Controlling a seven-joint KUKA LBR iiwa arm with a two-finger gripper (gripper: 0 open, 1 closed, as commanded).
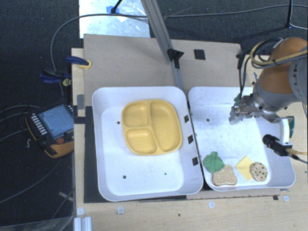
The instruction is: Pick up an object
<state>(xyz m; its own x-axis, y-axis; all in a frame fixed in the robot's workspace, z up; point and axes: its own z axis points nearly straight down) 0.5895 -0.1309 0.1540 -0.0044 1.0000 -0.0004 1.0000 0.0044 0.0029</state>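
Observation:
Along the near edge of the right bin (226,97) lie several toy foods: a green leafy piece (213,161), a tan bread slice (224,177), a yellow cheese square (245,167) and a round speckled cookie (259,171). My gripper (239,113) hangs over the right bin's far right part, well behind these pieces and apart from them. Nothing shows between its fingers. The arm's grey wrist and orange band (284,76) rise to the right of it.
The left bin (103,129) holds a yellow divided plate (150,127) with three compartments. A slanted metal pole (159,25) crosses the back of the bench. A blue device with cables (54,124) lies off the bench to the left.

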